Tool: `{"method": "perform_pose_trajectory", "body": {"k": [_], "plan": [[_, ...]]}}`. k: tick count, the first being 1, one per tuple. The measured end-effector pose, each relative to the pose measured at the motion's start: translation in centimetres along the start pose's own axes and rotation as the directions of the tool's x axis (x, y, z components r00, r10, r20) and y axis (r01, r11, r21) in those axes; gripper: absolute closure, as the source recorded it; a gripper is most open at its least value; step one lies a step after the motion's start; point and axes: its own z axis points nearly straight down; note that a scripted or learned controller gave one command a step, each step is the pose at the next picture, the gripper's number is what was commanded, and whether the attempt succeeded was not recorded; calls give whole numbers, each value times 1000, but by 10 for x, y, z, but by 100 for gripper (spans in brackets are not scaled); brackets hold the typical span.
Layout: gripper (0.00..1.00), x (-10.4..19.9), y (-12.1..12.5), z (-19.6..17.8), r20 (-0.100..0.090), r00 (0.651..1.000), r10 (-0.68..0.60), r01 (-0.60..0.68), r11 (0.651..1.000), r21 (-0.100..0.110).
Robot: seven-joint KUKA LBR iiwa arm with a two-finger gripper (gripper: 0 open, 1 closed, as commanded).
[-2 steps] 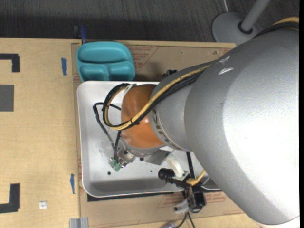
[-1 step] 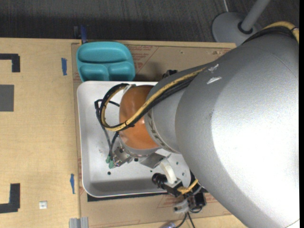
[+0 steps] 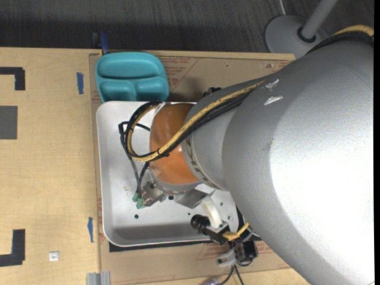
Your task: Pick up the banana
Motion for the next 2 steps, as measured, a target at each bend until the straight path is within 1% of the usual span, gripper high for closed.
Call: {"method": "perform_pose_trajectory", "body": {"k": [2], "plan": [[100,0,1,-19,1,1000,0,0,1000,-3]]}}
